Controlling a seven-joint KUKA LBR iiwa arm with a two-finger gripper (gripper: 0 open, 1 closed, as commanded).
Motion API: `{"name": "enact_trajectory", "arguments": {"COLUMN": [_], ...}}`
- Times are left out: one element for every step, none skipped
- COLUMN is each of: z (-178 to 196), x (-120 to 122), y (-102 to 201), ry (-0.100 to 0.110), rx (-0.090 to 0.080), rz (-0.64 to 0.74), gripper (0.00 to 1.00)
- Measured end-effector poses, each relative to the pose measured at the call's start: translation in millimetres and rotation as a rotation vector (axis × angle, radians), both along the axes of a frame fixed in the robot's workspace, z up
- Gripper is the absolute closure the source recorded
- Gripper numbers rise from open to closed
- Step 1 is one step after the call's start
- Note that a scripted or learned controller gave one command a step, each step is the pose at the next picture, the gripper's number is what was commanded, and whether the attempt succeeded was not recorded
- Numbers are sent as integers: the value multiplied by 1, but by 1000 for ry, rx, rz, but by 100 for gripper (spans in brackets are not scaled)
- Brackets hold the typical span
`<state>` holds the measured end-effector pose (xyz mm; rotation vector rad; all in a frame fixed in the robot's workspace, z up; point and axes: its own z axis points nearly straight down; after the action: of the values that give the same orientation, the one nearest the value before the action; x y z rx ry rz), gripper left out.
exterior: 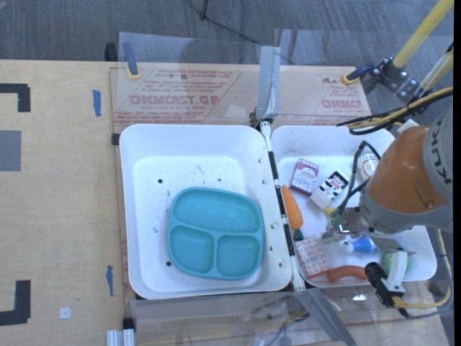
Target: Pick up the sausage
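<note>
Counter (57,193): pale wood surface with black corner marks and blue tape strips along its left part; it carries two shallow white bins side by side.

Left bin (137,193): white, rounded corners, dark specks scattered on its floor. Contents: one tray.

Right bin (317,143): white, set just beside the left bin, their rims meeting along the middle. Holds a clutter of small items, partly covered by the arm.

Arm (414,175): grey with an orange band, entering from the right and hanging over the right bin's right half.

Tray (215,231): turquoise, three compartments, lying flat in the lower middle of the left bin.

Jaws (340,227): below the orange band, low over the middle of the right bin among the items; whether they are spread or pressed together cannot be told, and nothing can be seen between them.

Sausage (346,272): reddish, slightly curved, lying flat near the front edge of the right bin, below the jaws and apart from them, just right of the packet.

Carrot (292,209): orange, lying along the right bin's left wall.

Purple box (305,176): small carton, upper left of the right bin.

White carton (331,187): black and red print, just right of the purple box.

Packet (311,254): pale with red pattern, near the bin's front left corner.

Blue item (362,246): small, right of the jaws; its kind cannot be told.
</note>
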<state>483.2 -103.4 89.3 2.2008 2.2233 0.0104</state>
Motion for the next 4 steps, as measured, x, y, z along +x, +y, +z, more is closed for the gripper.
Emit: {"name": "enact_trajectory", "arguments": {"z": [80, -1, 70, -1], "x": [-4, -1, -4, -2], "y": [-53, -68, -80, -55], "ry": [13, 5, 14, 6], "rx": [7, 6, 8, 11], "rz": [-450, -116, -511, -943], "gripper": [100, 100, 100, 100]}}
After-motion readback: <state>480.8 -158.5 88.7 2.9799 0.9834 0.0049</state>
